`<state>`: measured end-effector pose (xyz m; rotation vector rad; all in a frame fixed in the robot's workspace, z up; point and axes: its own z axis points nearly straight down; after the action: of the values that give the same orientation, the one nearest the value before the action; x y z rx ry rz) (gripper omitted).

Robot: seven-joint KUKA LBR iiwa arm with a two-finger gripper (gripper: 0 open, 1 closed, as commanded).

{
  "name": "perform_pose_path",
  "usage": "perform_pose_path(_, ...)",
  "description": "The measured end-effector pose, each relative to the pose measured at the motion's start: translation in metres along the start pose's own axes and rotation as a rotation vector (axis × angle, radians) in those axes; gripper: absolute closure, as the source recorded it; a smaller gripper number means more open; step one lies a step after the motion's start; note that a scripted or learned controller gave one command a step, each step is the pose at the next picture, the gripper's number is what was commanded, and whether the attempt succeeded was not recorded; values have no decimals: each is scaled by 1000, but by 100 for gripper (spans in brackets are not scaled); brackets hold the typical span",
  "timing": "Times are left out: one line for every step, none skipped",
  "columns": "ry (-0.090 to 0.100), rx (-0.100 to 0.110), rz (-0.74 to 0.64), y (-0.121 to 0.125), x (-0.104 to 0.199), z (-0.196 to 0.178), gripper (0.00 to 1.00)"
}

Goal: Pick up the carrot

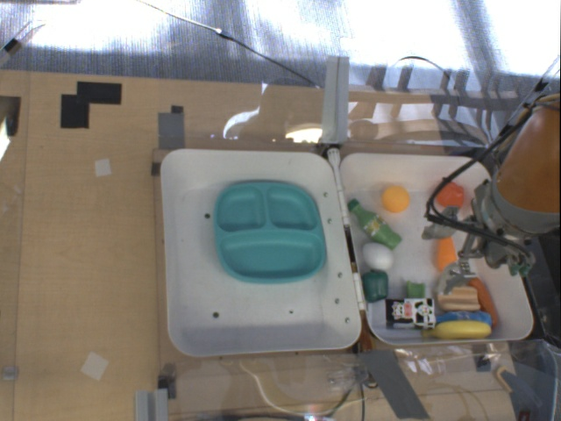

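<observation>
The carrot [445,253] is a short orange piece in the right bin [412,178], near its middle right, partly covered by the gripper's cables. My gripper [459,274] hangs over the right bin just right of and slightly in front of the carrot, very close to it. From this angle I cannot tell whether it touches the carrot. The grey wrist with its orange band [530,169] comes in from the right edge.
The right bin also holds an orange ball [395,199], a red tomato [450,195], a green bottle [373,224], a white egg [378,256], a green cup [375,284], a small carton [410,311], a bun [458,302], a reddish sausage [486,302] and a banana [458,329]. A teal divided plate [268,231] lies in the left bin [188,261].
</observation>
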<state>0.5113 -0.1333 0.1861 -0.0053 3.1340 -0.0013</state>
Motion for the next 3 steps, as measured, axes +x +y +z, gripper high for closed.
perform_pose_path(4,0,-6,-41,-31,69,0)
perform_pose_path(-6,2,170,-67,-80,98,0)
perform_pose_path(-16,3,164,-66,-84,84,100)
